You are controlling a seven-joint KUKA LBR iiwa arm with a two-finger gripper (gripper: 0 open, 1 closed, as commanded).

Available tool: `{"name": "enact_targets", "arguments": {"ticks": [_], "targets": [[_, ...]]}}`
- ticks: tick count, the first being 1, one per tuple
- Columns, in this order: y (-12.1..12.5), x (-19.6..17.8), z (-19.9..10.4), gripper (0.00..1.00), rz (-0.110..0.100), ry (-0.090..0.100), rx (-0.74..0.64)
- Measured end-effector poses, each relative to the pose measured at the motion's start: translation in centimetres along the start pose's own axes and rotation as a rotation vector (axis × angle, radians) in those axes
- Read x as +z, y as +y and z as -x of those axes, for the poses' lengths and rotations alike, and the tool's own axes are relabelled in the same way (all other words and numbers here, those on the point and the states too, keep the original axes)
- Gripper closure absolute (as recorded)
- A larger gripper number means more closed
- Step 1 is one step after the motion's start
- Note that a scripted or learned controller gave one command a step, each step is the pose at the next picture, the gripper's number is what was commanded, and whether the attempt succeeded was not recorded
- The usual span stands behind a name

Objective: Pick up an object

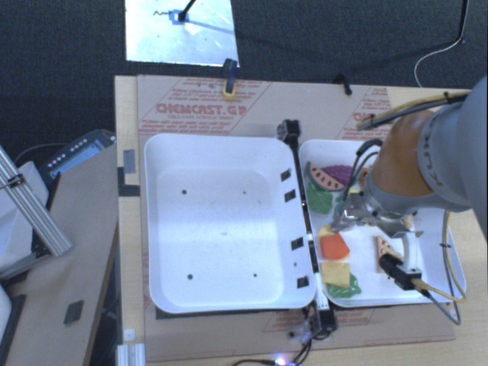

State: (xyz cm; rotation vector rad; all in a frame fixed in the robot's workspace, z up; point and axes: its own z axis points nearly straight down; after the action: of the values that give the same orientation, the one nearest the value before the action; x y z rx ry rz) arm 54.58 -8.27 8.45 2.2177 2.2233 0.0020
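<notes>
The gripper (345, 218) hangs low in the right bin (435, 290); whether it is open or closed cannot be told. Just below it lies an orange block (334, 245), then a yellow block (336, 271). A watermelon slice (328, 177) sits above it.
</notes>
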Motion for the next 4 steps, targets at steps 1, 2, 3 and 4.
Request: {"name": "enact_targets", "arguments": {"ticks": [1,2,3,4], "targets": [[-1.8,0.0,0.2,1.00,-0.001,0.000,0.002],[-1.4,0.0,0.6,1.00,0.000,0.000,0.001],[-1.5,0.0,2.2,1.00,0.000,-0.001,0.003],[5.3,-0.1,1.4,1.00,0.006,-0.001,-0.004]]}}
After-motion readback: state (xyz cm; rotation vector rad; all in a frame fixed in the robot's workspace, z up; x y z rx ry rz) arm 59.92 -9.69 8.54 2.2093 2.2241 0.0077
